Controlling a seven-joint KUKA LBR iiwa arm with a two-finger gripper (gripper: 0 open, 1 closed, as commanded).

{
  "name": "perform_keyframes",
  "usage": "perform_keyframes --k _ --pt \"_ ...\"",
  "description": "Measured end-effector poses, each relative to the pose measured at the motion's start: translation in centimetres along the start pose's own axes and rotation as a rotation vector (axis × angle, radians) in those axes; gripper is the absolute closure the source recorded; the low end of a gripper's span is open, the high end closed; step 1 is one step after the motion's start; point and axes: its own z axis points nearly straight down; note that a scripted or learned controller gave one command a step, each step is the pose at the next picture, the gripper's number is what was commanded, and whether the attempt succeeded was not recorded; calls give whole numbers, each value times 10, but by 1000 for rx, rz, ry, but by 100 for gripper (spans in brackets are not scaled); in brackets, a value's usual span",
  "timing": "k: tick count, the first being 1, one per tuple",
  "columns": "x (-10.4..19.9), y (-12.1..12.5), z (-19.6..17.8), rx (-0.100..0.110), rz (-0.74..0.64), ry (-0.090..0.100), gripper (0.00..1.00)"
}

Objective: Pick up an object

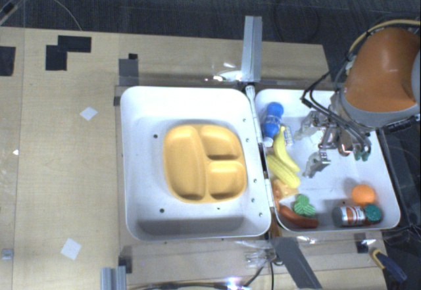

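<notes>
The right bin [388, 183] holds several small objects. A blue bottle [272, 119] lies at its far left, with a yellow banana [283, 160] just below it. Nearer the front are a green toy [303, 204] on a red sausage [299, 217], a can [350, 215] and an orange ball [362, 194]. My gripper [312, 147] hangs over the bin's bare middle, right of the banana. Its fingers [318, 164] stand open with nothing between them.
The left bin [141, 118] bears a yellow divided plate [202, 162]. A metal post [251, 45] rises at the back between the bins. The arm's orange band [381, 68] covers the right bin's far right corner. Cables run beside the wrist.
</notes>
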Motion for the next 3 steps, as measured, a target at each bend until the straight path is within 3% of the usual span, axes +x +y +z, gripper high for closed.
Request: perform_keyframes --k 1,2,3 --pt "-15 -11 12 0 73 -2 0" --pt "-52 -91 84 0 25 -6 0" --pt "32 -98 100 6 -360 -14 0"
